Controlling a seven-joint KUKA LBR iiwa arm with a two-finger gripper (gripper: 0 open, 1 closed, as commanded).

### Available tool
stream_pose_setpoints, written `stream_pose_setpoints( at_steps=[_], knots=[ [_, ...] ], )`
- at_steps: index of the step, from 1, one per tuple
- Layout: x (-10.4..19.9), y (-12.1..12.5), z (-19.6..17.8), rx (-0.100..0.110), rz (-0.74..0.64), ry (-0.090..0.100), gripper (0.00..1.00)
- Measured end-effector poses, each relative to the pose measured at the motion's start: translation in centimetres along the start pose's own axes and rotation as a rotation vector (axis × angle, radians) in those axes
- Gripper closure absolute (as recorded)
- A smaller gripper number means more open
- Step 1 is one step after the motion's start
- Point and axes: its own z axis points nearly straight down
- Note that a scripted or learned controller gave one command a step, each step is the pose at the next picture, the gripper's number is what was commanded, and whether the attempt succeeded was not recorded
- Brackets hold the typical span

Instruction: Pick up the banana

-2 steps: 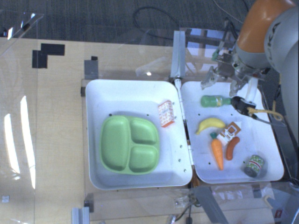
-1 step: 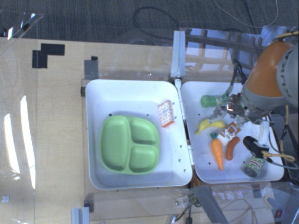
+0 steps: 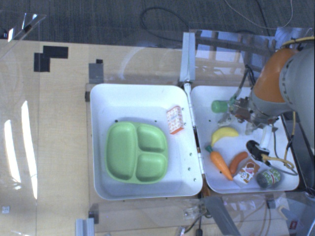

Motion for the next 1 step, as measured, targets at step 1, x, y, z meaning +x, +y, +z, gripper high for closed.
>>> stream_pose_setpoints(
  at_steps=[1],
  knots=[
    [1.32, -0.74, 1.26, -0.003, 0.009, 0.0, 0.0]
  ],
)
